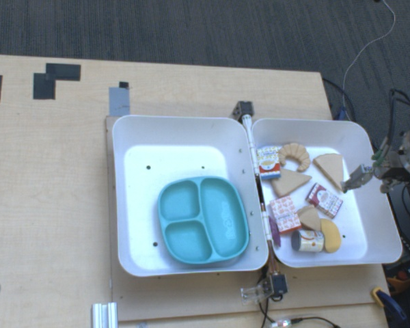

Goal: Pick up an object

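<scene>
Hovering at the right rim of the right bin [369, 142], the gripper [359, 178] hangs just above the bin's inner wall with nothing between its fingers; how wide it stands I cannot tell from this angle. Nearest to it lies a pale wedge [330, 169], looking like a toy slice of bread or cheese, flat on the bin floor just left of the gripper. It seems light and stiff, probably smooth-sided, so I would take it across its narrower end, where the edges run closer together. A small red-and-white box [324, 200] sits just below it, and a second tan wedge [291, 182] lies to the left, both near enough to be nudged by a careless finger. Further left are a croissant [296, 155] and a little carton [268, 160] against the dividing wall; toward the bottom lie another patterned box [284, 214], a small can [309, 241] and a yellow lemon-like piece [331, 235], huddled close. The left bin [133, 156] holds a blue divided plate [203, 219], well apart from all this.
</scene>
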### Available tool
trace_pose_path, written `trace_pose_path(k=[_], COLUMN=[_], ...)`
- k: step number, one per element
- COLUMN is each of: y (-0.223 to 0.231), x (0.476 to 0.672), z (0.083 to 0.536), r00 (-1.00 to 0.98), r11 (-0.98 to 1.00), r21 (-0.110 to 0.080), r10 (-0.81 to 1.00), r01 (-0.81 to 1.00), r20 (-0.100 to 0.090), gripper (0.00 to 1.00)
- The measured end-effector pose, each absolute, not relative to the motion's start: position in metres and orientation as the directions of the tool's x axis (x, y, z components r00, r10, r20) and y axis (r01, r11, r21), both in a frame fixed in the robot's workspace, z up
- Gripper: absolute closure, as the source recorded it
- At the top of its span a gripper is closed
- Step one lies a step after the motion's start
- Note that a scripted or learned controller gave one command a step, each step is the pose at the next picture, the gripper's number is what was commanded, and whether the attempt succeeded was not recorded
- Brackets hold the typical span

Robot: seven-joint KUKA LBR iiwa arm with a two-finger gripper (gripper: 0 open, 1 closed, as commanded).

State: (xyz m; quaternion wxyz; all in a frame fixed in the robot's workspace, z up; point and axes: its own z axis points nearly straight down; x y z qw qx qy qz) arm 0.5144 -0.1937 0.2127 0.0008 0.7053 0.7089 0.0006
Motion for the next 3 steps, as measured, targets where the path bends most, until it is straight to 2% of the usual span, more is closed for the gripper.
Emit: trace_pose_path(k=[1, 2, 3], y=[-0.118, -0.119, -0.119], x=[0.511, 0.512, 0.512], z=[0.097, 0.108, 0.108], r00=[-0.003, -0.003, -0.003], r11=[0.003, 0.003, 0.003], r21=[0.012, 0.018, 0.017], r10=[1.0, 1.0, 1.0], r01=[1.0, 1.0, 1.0], r20=[-0.003, -0.006, -0.006], gripper=[0.0, 1.0, 0.0])
